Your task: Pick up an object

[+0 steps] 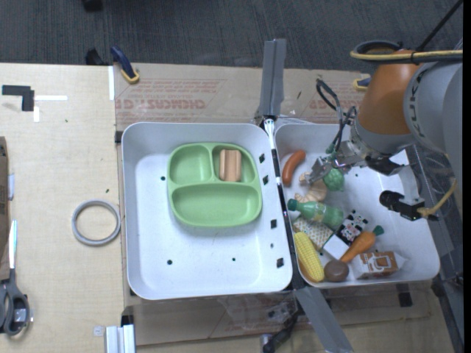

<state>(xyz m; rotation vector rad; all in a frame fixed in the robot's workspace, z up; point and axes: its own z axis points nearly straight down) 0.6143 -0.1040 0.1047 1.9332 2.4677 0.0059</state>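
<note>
The gripper (324, 170) hangs near the right bin's (412, 259) back left corner beside a green broccoli-like toy (335, 179), its fingers too blurred to tell whether spread or pinching.

A small green, perhaps leafy, toy (335, 179) lies in the right bin's (412, 237) upper middle.

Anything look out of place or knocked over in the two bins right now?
Nothing looks spilled or damaged. The green divided plastic plate sits flat in the left white bin, slightly askew, holding a tan wafer-like block. The right white bin holds a loose jumble of toy foods.
</note>
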